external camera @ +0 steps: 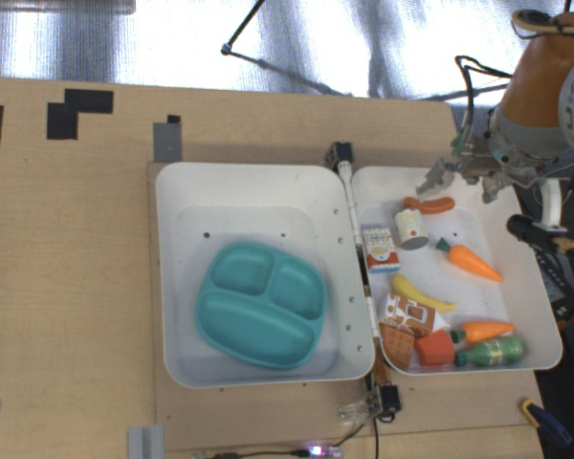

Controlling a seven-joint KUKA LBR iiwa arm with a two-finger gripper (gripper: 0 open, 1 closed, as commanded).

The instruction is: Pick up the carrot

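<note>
- Bench (77, 256): carries two white bins side by side.
- Left bin (172, 256): holds a teal plate (261, 304), kept apart from the toys.
- Right bin (526, 275): holds the carrot (471, 261), lying free mid-bin.
- End effector (464, 172): hangs above the far rim, grasping nothing; grip state cannot be told.

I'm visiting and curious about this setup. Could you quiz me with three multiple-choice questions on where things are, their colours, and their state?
1. Where does the teal divided plate lie?
A. left bin
B. right bin
C. on the bench

2. What colour is the bottle?
A. blue
B. green
C. white

3. The carrot near the right bin's middle is:
A. lying in the bin
B. on the plate
C. standing upright

Answers: 1 A, it rests in the left bin. 2 B, its body is green. 3 A, it lies flat on the bin floor, apart from the gripper.
</note>
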